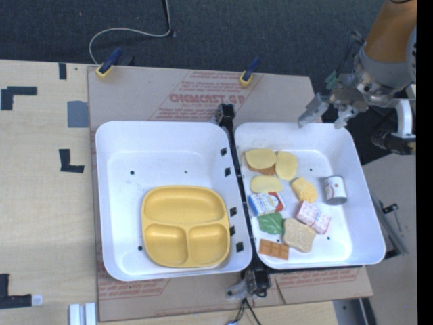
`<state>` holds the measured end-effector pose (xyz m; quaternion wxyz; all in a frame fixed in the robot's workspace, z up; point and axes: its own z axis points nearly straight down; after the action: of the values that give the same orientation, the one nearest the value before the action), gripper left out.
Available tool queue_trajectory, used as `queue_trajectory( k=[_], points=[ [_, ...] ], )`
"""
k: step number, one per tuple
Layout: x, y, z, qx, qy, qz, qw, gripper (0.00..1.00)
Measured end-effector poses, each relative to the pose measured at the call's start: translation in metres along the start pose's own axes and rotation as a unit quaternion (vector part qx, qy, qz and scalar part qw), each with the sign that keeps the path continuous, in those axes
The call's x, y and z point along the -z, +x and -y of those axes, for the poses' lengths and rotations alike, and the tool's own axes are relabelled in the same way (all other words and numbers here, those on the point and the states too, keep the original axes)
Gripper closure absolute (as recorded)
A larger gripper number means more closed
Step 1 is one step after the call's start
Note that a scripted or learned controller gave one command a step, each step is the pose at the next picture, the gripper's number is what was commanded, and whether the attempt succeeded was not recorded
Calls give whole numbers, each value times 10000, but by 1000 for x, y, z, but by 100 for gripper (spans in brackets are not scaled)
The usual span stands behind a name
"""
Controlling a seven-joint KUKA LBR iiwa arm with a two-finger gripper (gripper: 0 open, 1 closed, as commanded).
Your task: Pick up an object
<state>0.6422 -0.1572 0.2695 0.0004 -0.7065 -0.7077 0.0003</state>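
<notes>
While the arm (391,32) reaches in from the right, we see its gripper (327,114) hovering above the far right corner of the right bin (362,181), its two fingers spread apart with nothing between them. One grey fingertip (308,117) hangs just over the bin's far rim, the other (345,116) a little to its right. We note the orange band on the arm above the wrist.

All candidate objects lie in the right bin, well apart from the gripper. Nearest the far wall sit two pale yellow rounded pieces (260,159) and (286,165), touching one another, with a third yellow oval piece (265,183) just below them. A ridged yellow piece (304,189) lies toward the middle, and a small silver can (334,189) rests on its side near the right wall. Closer to us we find a small carton with red and blue print (265,202), a green piece (271,223), a pink-and-white packet (312,217), a tan slice resembling bread (298,235) and a brown waffle-like rectangle (274,250) (the exact identity of these toy foods cannot be confirmed).

We see in the left bin (115,181) a yellow divided plate (185,225) with three compartments. Both bins rest on a cardboard sheet (169,93) on the counter (40,202), and two clamps (108,65) and (249,72) grip the sheet's far edge.
</notes>
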Motion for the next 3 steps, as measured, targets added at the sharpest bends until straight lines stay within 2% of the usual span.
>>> queue_trajectory(
  k=[1,2,3],
  points=[
    [-172,63,39,11,71,-21,10000,0],
    [-180,39,-4,8,-40,0,10000,0],
    [-179,54,-17,7,-67,23,10000,0]
  ],
)
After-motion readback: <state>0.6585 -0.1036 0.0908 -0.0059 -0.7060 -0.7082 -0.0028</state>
